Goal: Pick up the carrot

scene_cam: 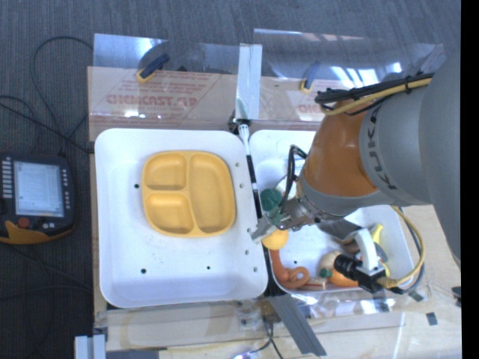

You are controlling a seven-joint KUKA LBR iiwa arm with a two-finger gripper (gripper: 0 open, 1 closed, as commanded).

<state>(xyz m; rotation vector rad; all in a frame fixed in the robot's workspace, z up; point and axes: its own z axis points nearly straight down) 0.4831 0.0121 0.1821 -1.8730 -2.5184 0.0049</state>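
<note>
Arm (352,155) low over right bin (269,144), lower centre of frame. Jaws state: cannot tell. Carrot (343,279) lies at bin's bottom edge. Yellow tray (188,193) in left bin (120,200).

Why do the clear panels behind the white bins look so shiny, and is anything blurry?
In the camera view, the clear panels catch overhead light as pale blue-white glare. Both white bins look bright and evenly lit, with soft shadows. The yellow tray is sharp; the small items under the arm are too cluttered to read clearly.
</note>
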